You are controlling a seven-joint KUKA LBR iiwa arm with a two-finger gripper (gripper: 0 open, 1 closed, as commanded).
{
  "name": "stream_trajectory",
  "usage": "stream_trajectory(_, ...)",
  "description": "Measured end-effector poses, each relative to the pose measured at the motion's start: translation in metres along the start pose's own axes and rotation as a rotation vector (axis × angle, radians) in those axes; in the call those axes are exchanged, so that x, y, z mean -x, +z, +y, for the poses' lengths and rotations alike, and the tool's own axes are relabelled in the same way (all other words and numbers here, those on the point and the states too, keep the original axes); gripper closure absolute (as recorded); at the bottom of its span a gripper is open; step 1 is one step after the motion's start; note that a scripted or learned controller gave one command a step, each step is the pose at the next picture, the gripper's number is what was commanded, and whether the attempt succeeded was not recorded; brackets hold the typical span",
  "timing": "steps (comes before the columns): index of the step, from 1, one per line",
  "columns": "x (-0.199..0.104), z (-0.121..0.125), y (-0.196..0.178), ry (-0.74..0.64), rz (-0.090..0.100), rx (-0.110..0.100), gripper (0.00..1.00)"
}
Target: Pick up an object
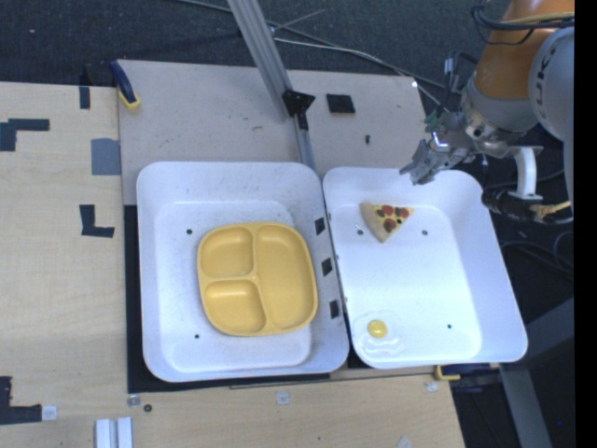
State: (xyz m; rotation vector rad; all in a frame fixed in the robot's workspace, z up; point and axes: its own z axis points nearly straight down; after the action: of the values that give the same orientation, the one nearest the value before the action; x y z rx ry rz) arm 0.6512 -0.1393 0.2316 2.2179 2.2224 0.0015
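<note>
A toy pizza slice (385, 219) lies in the far part of the right bin (466, 278). A toy fried egg (378, 332) rests near that bin's front left corner. My gripper (422, 169) hovers over the right bin's far edge, up and to the right of the pizza slice, with nothing seen between its fingers. The grey arm with its orange band (534, 7) reaches in from the upper right.
A yellow divided plate (256, 278) sits in the left bin (168, 250). A slanted metal pole (266, 45) stands behind the bins. Cables run near the arm at the right, and tape marks dot the bench on the left.
</note>
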Motion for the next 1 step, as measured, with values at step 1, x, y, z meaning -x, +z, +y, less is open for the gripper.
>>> stream_trajectory(1, -0.0518, 0.0006, 0.0010, -0.004, 0.002, -0.004, 1.00)
